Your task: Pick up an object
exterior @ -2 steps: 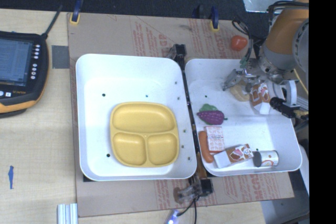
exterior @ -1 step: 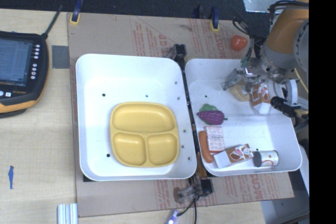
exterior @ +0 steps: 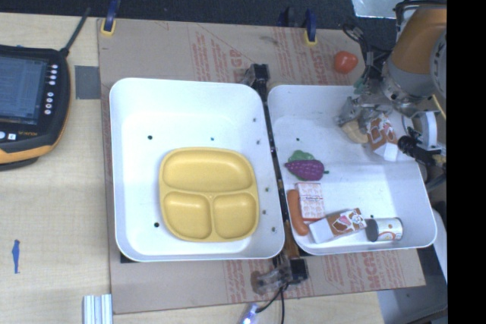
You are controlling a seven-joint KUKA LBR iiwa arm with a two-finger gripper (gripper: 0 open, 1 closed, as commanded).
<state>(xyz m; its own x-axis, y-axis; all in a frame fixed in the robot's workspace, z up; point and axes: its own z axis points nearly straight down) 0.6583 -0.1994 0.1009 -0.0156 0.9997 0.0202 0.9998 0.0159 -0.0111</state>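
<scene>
My gripper [exterior: 363, 114] is down in the far right corner of the right bin [exterior: 345, 174]. It hangs just over a tan, bread-like item [exterior: 353, 132] and a brown and white snack packet [exterior: 380, 134]. From here I cannot make out whether it is touching either one. Toward the left side of the same bin lies a purple bunch of grapes [exterior: 305, 165]. A pink card [exterior: 310, 199] and an orange sausage-shaped toy [exterior: 296, 213] lie below the grapes. Along the near wall sit a brown and white box [exterior: 343, 224] and a small tube [exterior: 387, 228].
The left bin [exterior: 137, 117] holds a yellow divided plate [exterior: 209, 193]. A red tomato-like ball [exterior: 345, 61] rests on the cardboard beyond the right bin. A control pendant [exterior: 26, 102] sits at the far left of the bench. Clamps [exterior: 310, 23] stand at the cardboard's far edge.
</scene>
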